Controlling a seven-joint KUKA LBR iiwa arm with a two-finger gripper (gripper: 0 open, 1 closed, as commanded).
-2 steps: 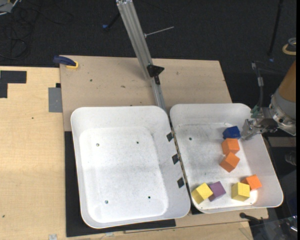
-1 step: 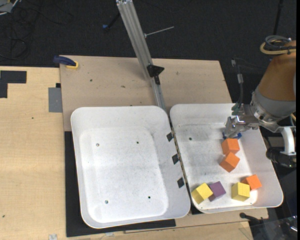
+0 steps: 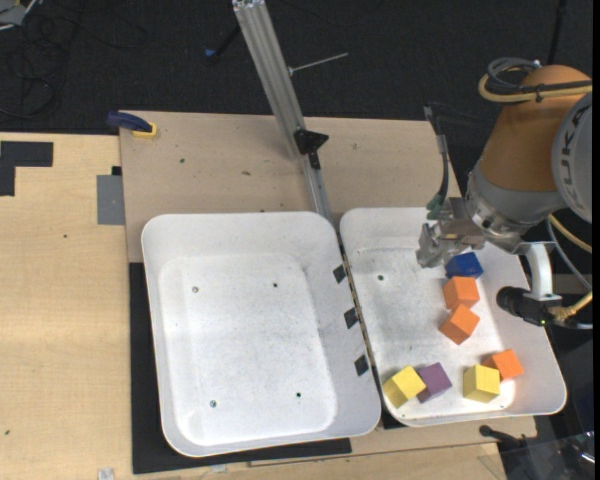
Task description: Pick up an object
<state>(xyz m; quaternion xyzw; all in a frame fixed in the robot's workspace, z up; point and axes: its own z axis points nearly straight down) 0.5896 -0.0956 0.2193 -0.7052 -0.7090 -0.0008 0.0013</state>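
a: what is hidden or hard to read?
b: the gripper (image 3: 435, 245) is small and grey against the right bin (image 3: 400, 298); whether it is released or clenched, i cannot tell. nothing is visible in its grasp. the arm (image 3: 528, 158) is cut off at the picture's right side. the blue block (image 3: 465, 265) lies just beside the gripper, on its right, and its upper left corner may be partly covered; contact cannot be judged.

a: orientation of the blocks?
b: all read as roughly cubic, so no long axis can be made out. several sit turned at an angle to the right bin's walls.

a: appearance and position, taking the right bin as reference?
b: all lie inside it. below the blue block, along the bin's right half, come an orange block (image 3: 461, 291) and a second orange block (image 3: 459, 324), close together. near the bin's front wall: a yellow block (image 3: 405, 384) touching a purple block (image 3: 434, 379), then a second yellow block (image 3: 481, 382) touching a third orange block (image 3: 507, 365).

a: other items?
b: the left bin (image 3: 250, 328) adjoins the right bin's left wall.
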